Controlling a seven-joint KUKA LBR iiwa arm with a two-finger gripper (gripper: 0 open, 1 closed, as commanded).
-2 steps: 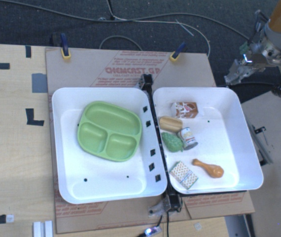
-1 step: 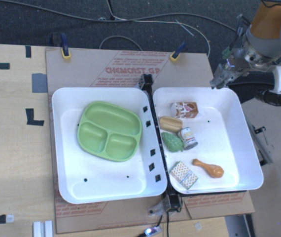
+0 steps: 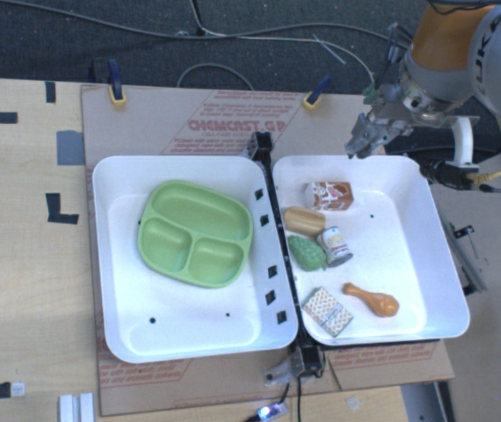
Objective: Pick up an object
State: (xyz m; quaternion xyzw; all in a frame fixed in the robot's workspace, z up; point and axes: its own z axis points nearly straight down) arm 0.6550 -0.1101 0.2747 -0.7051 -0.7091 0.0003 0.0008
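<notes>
step: approach, nothing grabbed yet | claw [image 3: 362, 144] hangs over right bin [image 3: 409, 176] far edge, can't tell how it's set | objects [image 3: 321, 236] bunched along that bin's left side | next: swing in over one, drop down

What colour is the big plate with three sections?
Light green, seen clearly in the camera view, in the left bin.
</notes>
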